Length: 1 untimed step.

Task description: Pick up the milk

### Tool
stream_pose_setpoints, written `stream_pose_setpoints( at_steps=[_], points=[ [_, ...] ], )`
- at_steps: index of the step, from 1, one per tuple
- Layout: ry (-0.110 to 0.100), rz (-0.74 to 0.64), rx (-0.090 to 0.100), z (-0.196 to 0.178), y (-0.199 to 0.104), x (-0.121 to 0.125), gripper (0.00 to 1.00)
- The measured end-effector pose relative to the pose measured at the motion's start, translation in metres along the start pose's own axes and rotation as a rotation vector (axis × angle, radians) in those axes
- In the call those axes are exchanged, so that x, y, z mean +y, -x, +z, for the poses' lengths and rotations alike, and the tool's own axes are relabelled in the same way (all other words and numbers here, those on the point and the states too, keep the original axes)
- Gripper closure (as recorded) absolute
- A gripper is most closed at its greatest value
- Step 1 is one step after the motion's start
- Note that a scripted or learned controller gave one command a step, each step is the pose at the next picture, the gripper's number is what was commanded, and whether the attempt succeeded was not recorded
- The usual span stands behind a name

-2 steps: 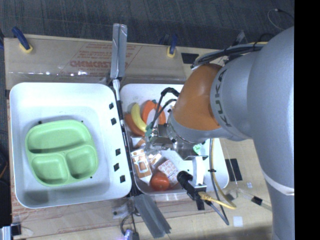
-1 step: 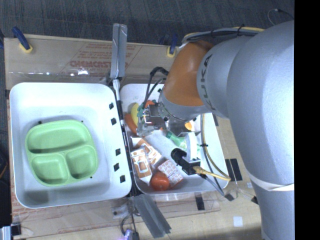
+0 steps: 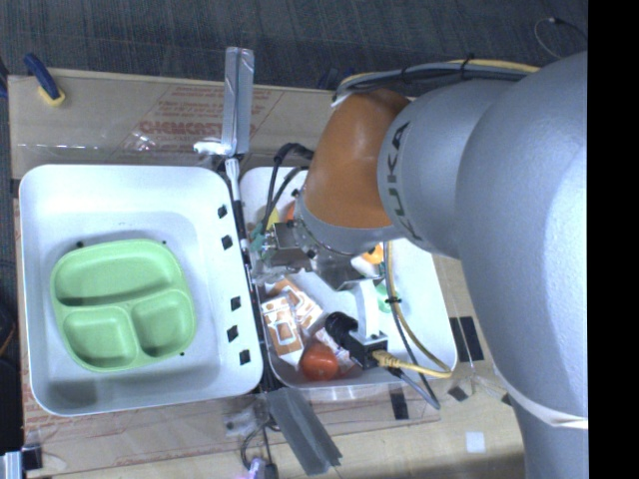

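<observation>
**A:** What lies in the left bin (image 3: 120, 200)?

**B:** A green divided tray (image 3: 120, 302), set toward the bin's 8 o'clock side.

**A:** And the arm?

**B:** The grey arm (image 3: 489, 168) reaches in from 3 o'clock. Its orange band (image 3: 349, 163) hangs over the right bin (image 3: 427, 302) and covers that bin's 12 o'clock half.

**A:** How do the jaws stand?

**B:** I cannot tell. The wrist hides them from above.

**A:** Where is the milk?

**B:** The milk (image 3: 285, 319), which I take to be the flat carton printed brown and white, lies in the right bin near its 9 o'clock wall. It is at about 7 o'clock from the orange band. A red round thing (image 3: 319, 364) sits just beside the carton at its 5 o'clock. Something orange (image 3: 371, 257) peeps out at its 2 o'clock.
</observation>
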<state>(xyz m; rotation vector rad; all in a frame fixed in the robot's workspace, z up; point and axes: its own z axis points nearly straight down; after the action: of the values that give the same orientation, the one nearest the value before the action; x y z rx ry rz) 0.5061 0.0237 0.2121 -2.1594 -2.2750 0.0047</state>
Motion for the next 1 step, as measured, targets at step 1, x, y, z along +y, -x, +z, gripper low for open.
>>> stream_pose_setpoints(
  at_steps=[1],
  points=[
    [0.0, -0.084, -0.001, -0.0176, -0.0553, -0.0275, 1.0]
  ],
)
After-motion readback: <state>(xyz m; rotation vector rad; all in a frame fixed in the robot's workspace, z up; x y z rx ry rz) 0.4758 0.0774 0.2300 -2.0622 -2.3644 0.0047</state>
